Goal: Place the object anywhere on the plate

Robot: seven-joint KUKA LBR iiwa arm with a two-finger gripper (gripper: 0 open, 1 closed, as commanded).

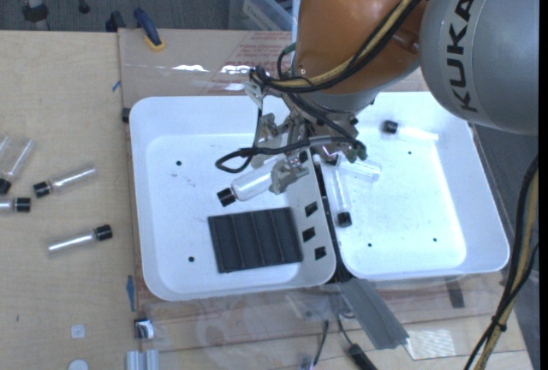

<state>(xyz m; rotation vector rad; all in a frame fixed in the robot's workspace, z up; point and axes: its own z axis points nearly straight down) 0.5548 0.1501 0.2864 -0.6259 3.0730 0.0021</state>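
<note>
Over the bench, the big grey arm [479,26] with its glossy orange band fills the upper right, cables looping down to the gripper [287,167], which hangs low above the seam between the two bins.

The left bin [154,188] and the right bin [445,223] are shallow white plastic trays with rounded corners and smooth, slightly scuffed floors. On the left bin's floor lies the plate [255,240], a dark, flat, ribbed rectangle, matte against the shiny white. Nothing rests on it, so by my reading the placing is not yet done.

Just above the plate's upper left corner is a clear vial [248,187], a small glassy cylinder with a black cap, lying at a slant right under the gripper's metal parts. It looks to be the object in hand, but from where I stand I cannot tell whether the gripper is spread, pressed together or pinching it; wires and brackets crowd that spot. If the vial is held, what remains is a short carry down and toward the plate, then letting go.

Two more clear vials lie in the right bin: one capped in black near the seam [338,201] and another near the far wall [409,132]. More of them lie scattered on the pale wooden bench [60,103] at the left.
</note>
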